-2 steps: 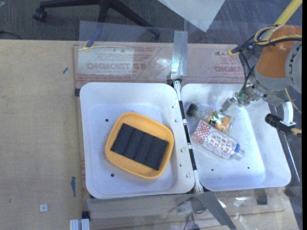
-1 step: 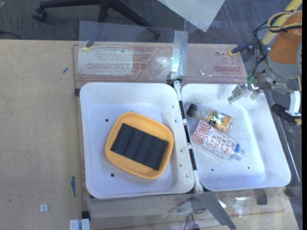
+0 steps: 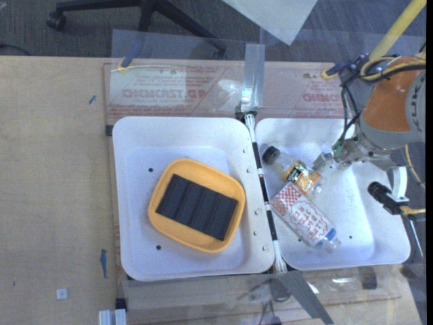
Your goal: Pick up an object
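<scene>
In the right bin (image 3: pixel 385 246) lies a clear plastic bottle (image 3: pixel 301 205) on its side, set at a slant: its dark cap points toward the bin's upper left corner, near the divider between the two bins, and its base points toward the bin's lower middle. A red-and-white checked label wraps the lower half of the bottle, and a small yellow and dark label sits on the upper half, nearer the cap. The bottle rests against the left part of the right bin's floor, close to the shared wall.

Just to the right of the bottle's upper half, the gripper (image 3: pixel 325 162) hangs low over the right bin's upper middle, its tip next to the small yellow label. Whether it touches the bottle cannot be told, nor whether it is clenched or released, since its end is small and blurred against the white floor. Nothing is visibly lifted from the bin floor.

Behind the gripper, the arm (image 3: pixel 392 107) reaches in over the right bin's upper right corner, with its orange band above the grey wrist and dark cables looping around it.

Across the divider from the bottle, the left bin (image 3: pixel 135 154) holds a yellow tray (image 3: pixel 162 188) with rounded corners, turned at a slight angle, and a dark ribbed block (image 3: pixel 197 207) lies inside it.
</scene>
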Controlling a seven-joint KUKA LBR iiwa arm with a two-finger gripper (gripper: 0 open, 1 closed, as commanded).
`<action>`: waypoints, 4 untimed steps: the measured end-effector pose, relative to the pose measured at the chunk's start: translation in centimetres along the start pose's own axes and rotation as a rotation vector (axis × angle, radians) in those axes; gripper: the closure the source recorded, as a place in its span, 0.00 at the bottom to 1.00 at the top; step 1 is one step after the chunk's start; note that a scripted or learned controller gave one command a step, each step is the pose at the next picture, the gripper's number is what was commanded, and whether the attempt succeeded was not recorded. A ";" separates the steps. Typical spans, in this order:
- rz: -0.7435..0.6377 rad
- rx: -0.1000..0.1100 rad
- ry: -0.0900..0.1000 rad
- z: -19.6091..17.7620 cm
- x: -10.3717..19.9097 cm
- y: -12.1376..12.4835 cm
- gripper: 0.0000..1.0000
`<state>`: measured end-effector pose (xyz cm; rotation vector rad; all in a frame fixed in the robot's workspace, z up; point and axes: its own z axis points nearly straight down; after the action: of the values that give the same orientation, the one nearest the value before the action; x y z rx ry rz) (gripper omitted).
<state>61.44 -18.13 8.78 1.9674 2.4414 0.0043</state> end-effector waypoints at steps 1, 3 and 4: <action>0.102 -0.011 -0.023 -0.5 4.3 0.1 0.00; -0.306 0.002 0.002 -9.8 13.8 -5.1 0.00; -0.301 0.003 0.002 -6.7 7.1 -2.4 0.00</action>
<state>57.51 -11.65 15.43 1.5807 2.7107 0.0012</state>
